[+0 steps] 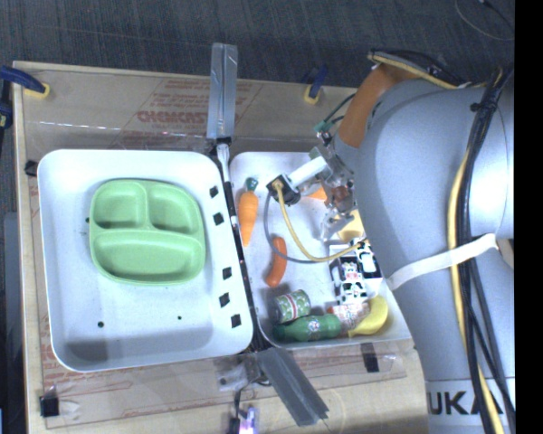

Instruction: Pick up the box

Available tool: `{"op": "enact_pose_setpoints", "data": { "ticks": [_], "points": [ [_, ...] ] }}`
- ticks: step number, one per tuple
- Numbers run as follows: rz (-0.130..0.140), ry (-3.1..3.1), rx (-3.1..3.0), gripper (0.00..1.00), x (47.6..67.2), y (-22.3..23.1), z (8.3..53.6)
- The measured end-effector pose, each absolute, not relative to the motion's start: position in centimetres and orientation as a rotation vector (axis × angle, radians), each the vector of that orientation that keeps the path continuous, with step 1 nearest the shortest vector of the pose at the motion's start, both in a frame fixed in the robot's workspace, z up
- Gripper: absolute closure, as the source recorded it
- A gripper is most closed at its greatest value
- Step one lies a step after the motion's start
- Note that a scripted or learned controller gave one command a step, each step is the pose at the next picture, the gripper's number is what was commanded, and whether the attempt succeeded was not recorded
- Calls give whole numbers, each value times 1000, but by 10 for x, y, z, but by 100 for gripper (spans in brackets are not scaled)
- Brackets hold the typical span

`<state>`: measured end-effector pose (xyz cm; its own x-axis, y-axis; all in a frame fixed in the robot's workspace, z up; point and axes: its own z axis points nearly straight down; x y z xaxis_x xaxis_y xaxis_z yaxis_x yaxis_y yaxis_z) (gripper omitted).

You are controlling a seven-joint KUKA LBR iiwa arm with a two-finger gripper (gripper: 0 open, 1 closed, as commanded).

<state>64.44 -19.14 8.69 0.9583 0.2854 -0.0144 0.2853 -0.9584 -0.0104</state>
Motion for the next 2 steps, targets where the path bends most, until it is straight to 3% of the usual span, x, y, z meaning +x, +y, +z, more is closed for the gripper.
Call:
{"op": "enact_pose_setpoints", "data": {
  "ticks": [1, 2],
  "points": [
    [26, -601, -3074, 0, 645, -155, 86],
    [9, -528, -3092, 0, 639, -209, 89]
  ]
}}
